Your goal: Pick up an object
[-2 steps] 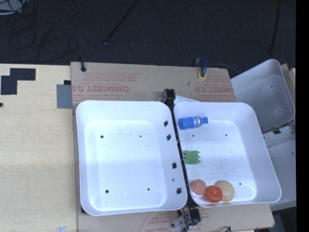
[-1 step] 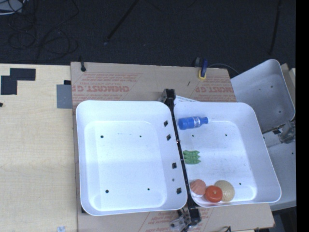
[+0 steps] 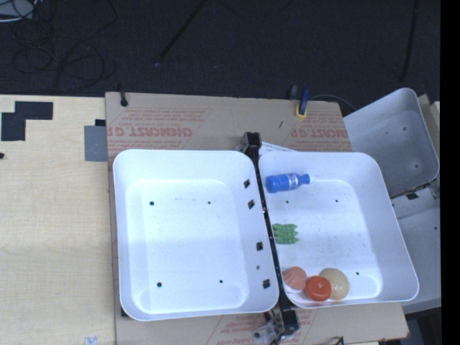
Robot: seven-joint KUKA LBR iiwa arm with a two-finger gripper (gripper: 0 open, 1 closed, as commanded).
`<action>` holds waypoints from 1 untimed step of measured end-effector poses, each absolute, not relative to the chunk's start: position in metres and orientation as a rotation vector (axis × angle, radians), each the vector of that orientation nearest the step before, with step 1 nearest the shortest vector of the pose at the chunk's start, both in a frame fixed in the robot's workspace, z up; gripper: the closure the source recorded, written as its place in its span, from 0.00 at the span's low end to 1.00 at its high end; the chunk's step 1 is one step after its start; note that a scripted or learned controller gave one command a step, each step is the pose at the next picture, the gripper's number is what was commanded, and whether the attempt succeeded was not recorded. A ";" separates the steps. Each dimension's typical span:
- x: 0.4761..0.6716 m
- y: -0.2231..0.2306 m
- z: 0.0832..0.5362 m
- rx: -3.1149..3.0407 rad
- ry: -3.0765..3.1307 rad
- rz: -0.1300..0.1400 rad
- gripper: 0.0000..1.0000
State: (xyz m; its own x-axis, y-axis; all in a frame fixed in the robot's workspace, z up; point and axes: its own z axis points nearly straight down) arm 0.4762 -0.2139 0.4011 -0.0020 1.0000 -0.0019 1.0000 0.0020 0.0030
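Left bin (image 3: 129, 192) – bare white floor, nothing to grasp there.

Right bin (image 3: 374, 185) holds all candidates: blue bottle (image 3: 287, 182) lying on side near divider at far end; green pea pod toy (image 3: 285, 233) just beside divider, mid-bin; pinkish round piece (image 3: 294, 277), red tomato-like piece (image 3: 318, 288) and tan round piece (image 3: 335, 282) touching in near corner.

Pincer state: cannot tell.

Advice: bottle stands apart – likely easiest pick; straddle its body crosswise. Clustered trio riskier.

Writing: cardboard (image 3: 215, 121) under bins, red print, upside down, reads roughly "CHEMCRZT".

Bright even overhead light on white bins (image 3: 187, 165); soft shadows inside walls; floor (image 3: 215, 34) beyond dim; focus slightly soft, mild grain.
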 end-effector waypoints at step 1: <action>0.476 -0.213 0.361 2.225 2.224 -0.004 1.00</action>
